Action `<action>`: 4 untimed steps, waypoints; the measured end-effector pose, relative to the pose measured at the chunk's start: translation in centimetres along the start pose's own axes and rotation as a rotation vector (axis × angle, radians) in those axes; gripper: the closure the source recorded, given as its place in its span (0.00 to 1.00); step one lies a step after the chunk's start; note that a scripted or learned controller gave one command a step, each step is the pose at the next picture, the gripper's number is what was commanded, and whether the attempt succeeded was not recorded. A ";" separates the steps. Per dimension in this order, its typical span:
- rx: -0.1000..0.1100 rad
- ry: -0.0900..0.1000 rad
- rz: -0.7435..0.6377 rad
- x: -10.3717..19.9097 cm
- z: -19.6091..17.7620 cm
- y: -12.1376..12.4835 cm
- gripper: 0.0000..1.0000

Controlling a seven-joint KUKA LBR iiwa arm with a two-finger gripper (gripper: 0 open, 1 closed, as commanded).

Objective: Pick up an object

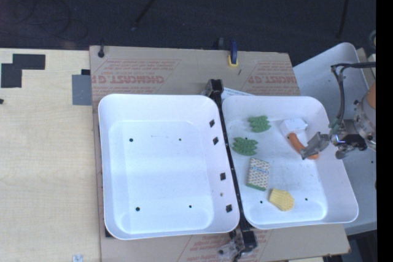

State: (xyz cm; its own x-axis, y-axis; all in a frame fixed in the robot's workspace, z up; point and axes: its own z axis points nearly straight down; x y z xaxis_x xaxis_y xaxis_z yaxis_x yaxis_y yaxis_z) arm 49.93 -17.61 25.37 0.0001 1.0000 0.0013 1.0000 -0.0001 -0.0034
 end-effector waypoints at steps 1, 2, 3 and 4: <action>-0.019 -0.007 -0.004 0.6 -23.1 6.7 0.00; 0.000 -0.002 -0.005 0.7 -23.0 6.5 1.00; -0.005 -0.003 -0.004 2.2 -22.2 14.7 1.00; 0.008 0.001 0.003 0.9 -14.7 7.6 1.00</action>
State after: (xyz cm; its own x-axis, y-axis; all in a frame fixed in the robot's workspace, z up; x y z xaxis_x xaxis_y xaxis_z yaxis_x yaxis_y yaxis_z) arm 57.60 -16.70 40.07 0.0030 1.0000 0.0022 0.9999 -0.0030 -0.0118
